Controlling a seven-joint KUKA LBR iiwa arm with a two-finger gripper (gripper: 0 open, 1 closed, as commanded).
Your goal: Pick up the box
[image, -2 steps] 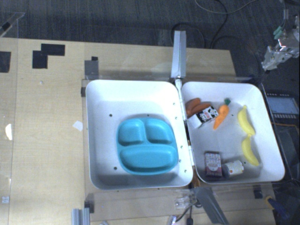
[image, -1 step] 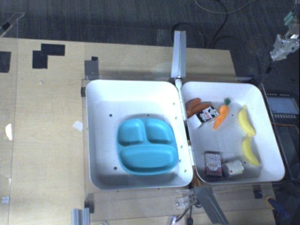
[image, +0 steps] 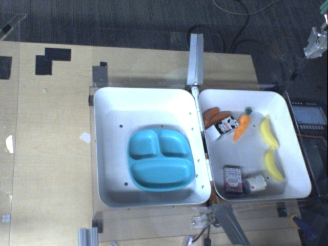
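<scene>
The box point(image: 232, 180) lies flat near the right bin's point(image: 287, 106) front wall, beside a small jar point(image: 255, 183), apparently dropped there loosely, while the gripper point(image: 314, 44) hangs far off, its state impossible to tell.

Light is even and fairly bright over the surface point(image: 46, 137), coming from above. The two white bins wash out a little: the left bin point(image: 110, 117) shows a soft grey shadow along its near wall, and the tray point(image: 161, 158) casts a faint shadow toward the front. The right bin point(image: 292, 137) is brightest at its far rim. The floor point(image: 102, 4) at the top is dark. Detail is soft throughout; small labels blur.
</scene>
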